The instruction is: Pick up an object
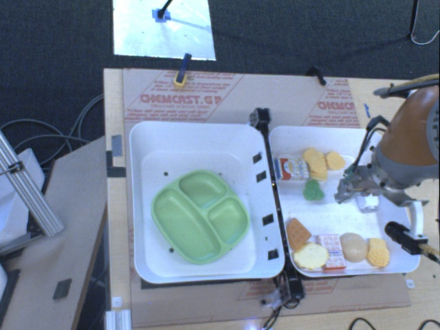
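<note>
Gripper [348, 190] low over the right bin [289, 139], grip state impossible to tell; green toy [314, 190] just left of it.

Grey arm with orange band [412, 139]: running off the right edge, and covering part of the right-hand shallow white bin [289, 139]. Two-finger gripper [349, 188]: blurring together, finger state unreadable. Small red-and-white packet [293, 168]: printing too small to read. Flat red-and-white packet [331, 247]: lying partly hidden under a pale round bun [311, 256].
</note>
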`<control>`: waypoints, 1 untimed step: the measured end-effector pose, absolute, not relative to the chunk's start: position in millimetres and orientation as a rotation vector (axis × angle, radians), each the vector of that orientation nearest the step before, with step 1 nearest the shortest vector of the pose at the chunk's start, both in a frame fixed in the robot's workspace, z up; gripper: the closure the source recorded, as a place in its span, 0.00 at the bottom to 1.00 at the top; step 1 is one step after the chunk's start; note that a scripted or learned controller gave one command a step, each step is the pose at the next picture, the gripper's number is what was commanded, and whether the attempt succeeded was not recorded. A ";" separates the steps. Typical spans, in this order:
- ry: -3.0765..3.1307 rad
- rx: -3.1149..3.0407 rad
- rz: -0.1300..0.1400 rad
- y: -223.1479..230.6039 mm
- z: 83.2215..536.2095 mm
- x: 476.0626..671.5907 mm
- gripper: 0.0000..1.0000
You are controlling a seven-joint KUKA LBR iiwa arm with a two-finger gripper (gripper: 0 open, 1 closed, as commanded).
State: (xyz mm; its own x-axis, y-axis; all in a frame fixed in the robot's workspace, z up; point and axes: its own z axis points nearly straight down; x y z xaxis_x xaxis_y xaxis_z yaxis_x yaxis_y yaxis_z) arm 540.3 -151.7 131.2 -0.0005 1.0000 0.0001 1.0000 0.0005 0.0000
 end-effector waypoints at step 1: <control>-2.228 -2.218 -0.002 -155.7 191.7 543.4 1.00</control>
